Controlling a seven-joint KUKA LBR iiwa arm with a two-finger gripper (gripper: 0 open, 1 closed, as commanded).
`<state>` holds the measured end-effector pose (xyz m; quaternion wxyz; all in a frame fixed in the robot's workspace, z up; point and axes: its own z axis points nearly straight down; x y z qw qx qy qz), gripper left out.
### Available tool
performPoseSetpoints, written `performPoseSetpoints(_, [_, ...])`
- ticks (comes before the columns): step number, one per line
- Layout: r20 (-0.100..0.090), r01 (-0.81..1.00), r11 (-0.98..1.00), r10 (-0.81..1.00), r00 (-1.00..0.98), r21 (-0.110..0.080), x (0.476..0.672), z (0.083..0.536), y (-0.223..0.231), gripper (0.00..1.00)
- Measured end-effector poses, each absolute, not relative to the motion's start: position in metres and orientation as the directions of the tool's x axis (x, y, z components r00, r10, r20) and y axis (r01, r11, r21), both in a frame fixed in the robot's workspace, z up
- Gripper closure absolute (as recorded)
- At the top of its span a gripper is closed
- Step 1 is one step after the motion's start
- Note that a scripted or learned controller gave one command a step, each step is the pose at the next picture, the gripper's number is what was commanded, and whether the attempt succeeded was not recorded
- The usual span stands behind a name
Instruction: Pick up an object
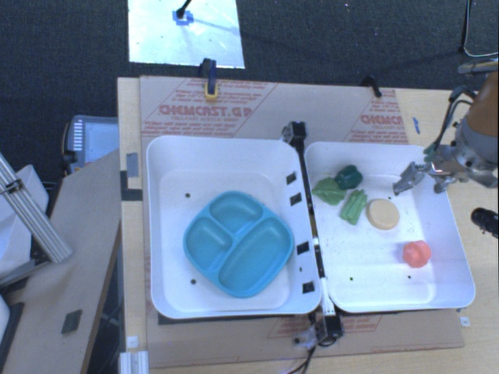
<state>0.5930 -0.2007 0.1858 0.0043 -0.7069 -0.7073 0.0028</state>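
- Nothing is picked up yet: the grey two-finger gripper [408,179] hovers over the right white bin [448,232], near its far right part.
- Its fingers look spread apart and empty.
- Still to do: descend and grasp. The beige round disc [383,214] lies nearest; the red ball [416,253] and green leafy toy vegetables [341,189] lie nearby.

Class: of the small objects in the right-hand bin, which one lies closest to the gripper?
The round beige disc: it lies just below-left of the gripper. The green pieces sit further left, and the red-orange piece nearer the bin's front.
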Motion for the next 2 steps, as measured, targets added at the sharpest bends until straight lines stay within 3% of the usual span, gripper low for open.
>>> performPoseSetpoints(1, [0.0, 1.0, 0.004, 1.0, -0.004, 0.001, 0.596, 0.192, -0.2, 0.0])
performPoseSetpoints(2, [0.0, 1.0, 0.003, 1.0, -0.003, 0.0, 0.6, 0.151, -0.201, 0.0])
